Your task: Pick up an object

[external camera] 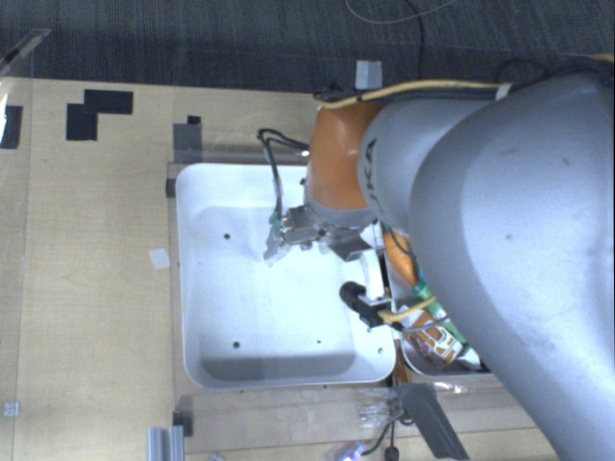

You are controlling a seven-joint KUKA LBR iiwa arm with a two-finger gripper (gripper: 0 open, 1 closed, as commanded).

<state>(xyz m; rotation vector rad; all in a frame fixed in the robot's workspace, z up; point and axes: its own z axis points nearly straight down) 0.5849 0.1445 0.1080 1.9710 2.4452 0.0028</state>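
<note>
My gripper (275, 245) hangs over the left white bin (221, 353), in its upper middle part, close to the bare floor. Nothing shows under it or in it. The grey arm with its orange band (336, 157) reaches in from the right and hides most of the right bin. In the strip of the right bin that shows lie a brown printed packet (432, 342), an orange object (399, 255) and a green object (459, 346), all partly hidden by the arm.
The left bin's floor around the gripper is bare white with a few small dark dots. Black marker patches (96, 113) sit on the wooden bench at the far left. A metal bracket (187, 140) stands at the left bin's back corner.
</note>
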